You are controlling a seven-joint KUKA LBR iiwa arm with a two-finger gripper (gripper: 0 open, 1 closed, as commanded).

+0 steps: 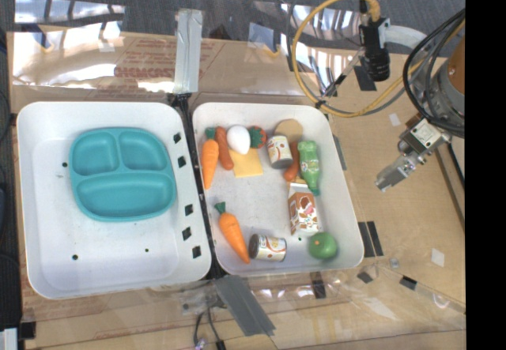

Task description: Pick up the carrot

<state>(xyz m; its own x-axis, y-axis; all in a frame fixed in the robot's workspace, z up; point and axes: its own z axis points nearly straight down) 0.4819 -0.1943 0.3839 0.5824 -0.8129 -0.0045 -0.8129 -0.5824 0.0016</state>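
Several carrots lie in the right bin point(348, 206). One carrot point(232, 235) with a green top lies near the front left, beside a small can point(268, 247). Another carrot point(209, 162) rests along the bin's left wall. A thinner, darker orange one point(224, 148) lies next to it, touching a white egg point(238, 138). My gripper point(398, 171) hangs outside the bin, over the brown bench to the right, well apart from every carrot and holding nothing that I can see.
The right bin also holds a yellow cheese slice point(248, 164), a second can point(278, 151), a green bottle point(308, 165), a carton point(303, 212) and a green apple point(322, 246). A teal divided plate point(121, 173) sits in the left bin point(39, 254). Cables point(332, 48) loop behind.
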